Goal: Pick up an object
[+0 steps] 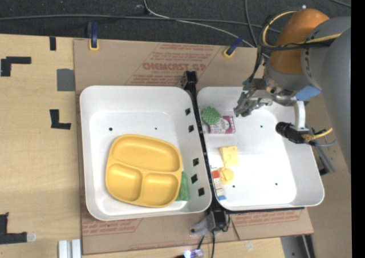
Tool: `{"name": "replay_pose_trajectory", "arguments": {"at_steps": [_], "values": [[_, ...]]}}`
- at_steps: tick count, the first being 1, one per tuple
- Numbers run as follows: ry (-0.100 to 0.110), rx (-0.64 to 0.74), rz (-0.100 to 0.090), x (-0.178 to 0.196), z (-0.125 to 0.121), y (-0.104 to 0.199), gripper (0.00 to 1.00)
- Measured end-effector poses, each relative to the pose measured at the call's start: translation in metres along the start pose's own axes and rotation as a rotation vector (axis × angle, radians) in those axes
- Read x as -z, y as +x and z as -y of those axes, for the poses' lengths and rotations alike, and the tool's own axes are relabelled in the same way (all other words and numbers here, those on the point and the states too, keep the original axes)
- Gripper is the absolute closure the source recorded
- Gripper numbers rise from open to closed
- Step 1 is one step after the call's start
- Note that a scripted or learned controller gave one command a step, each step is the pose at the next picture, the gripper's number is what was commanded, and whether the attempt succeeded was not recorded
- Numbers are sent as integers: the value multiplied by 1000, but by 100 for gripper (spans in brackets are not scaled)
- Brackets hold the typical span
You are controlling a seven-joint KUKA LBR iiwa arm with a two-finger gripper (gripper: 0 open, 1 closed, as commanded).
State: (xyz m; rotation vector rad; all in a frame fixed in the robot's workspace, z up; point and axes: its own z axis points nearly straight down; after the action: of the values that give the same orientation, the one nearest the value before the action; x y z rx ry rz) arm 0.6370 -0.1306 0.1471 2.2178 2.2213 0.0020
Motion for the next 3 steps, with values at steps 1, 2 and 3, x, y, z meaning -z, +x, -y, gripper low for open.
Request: {"name": "replay_pose_trajectory", "arguments": {"at_steps": [1, 2, 3], "values": [[-3, 0, 1, 61, -8, -4, 100], [2, 0, -1, 83, -9, -3, 100], [4, 4, -2, 74, -17, 56, 100]]}}
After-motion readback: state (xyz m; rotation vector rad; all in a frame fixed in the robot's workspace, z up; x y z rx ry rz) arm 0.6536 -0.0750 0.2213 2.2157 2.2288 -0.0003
